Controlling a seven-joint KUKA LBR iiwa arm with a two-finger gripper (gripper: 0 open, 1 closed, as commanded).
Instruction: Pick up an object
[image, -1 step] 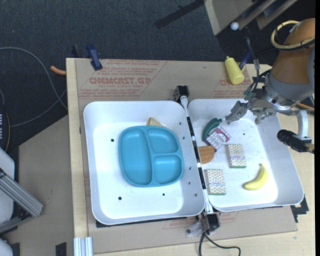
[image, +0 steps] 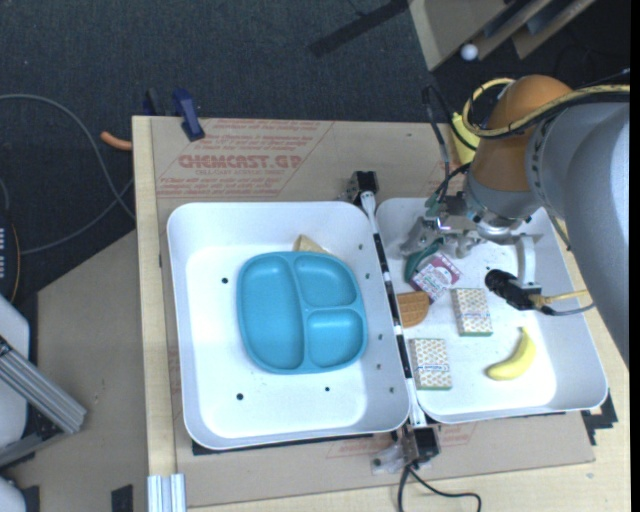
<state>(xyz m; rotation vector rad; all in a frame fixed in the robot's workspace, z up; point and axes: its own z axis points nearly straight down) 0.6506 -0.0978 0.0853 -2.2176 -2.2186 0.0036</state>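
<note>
The grey arm's hand (image: 440, 240) hangs low over the far left part of the right-hand shallow white bin (image: 575, 385); whether it is wide or narrow I cannot tell, and nothing can be seen held in it. Just beneath and touching its near side lies a small crumpled pink-and-white packet (image: 436, 276), the likeliest thing to pick, lying slantwise. Just nearer sits a flat brown biscuit-like piece (image: 410, 308) against the bin's left wall. Near these lie two pale patterned rectangular sachets (image: 471, 311) (image: 431, 362), long axes running roughly front to back. A yellow plastic banana (image: 511, 358) lies well apart, with open floor around it. The left white bin (image: 190, 330) holds a blue divided plastic tray (image: 300, 310).
</note>
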